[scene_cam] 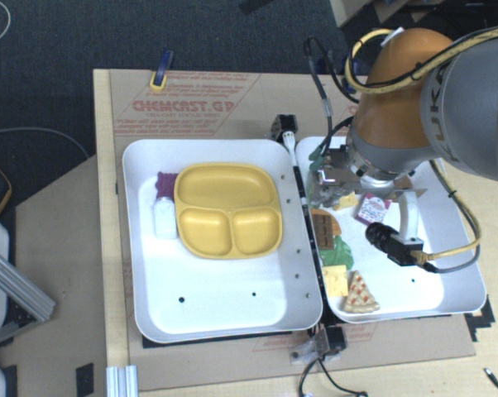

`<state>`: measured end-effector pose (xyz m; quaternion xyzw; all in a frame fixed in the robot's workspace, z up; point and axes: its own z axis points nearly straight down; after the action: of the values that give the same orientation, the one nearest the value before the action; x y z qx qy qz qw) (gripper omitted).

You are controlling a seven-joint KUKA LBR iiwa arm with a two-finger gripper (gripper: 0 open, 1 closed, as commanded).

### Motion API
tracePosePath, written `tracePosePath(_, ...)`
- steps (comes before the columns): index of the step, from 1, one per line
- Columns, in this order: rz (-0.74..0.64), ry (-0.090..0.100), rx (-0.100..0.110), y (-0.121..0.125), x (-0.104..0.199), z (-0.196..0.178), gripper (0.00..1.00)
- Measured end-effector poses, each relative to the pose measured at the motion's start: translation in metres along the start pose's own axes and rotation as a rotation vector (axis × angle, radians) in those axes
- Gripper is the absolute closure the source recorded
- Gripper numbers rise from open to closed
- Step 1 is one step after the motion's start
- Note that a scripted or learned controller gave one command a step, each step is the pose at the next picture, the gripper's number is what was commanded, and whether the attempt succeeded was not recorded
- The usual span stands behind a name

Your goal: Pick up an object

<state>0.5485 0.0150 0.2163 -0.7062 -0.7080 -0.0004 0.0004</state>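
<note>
- The left bin [150, 288] is a shallow white plastic tray with rounded corners and a smooth, faintly glossy floor.
- At its 10 o'clock lies a small purple object [165, 184], with a white block [164, 218] just below it, both close against the tray beside them.
- A yellow divided plate [228, 209] of smooth moulded plastic sits in the bin's upper middle: one wide compartment at 12 o'clock, two smaller ones at 6.
- The right bin [447, 292] is of the same white plastic and touches the left along their shared rim.
- Along its 9 o'clock wall runs a row of toy foods: a brown ridged piece [324, 224], a green leafy piece [337, 252], a yellow cheese block [336, 281], and a triangular pizza slice [361, 294] at 7 o'clock.
- A pink-and-white packet [371, 211] lies near the bin's centre.
- The gripper [336, 184] hangs low over the bin's 10 o'clock corner; the bulky grey wrist hides the claw, so I cannot tell if it is open or closed.
</note>
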Motion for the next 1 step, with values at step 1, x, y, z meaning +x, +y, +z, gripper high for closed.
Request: tracePosePath(1,0.002,-0.001,-0.003,-0.0015,-0.0068,-0.0142,1.0)
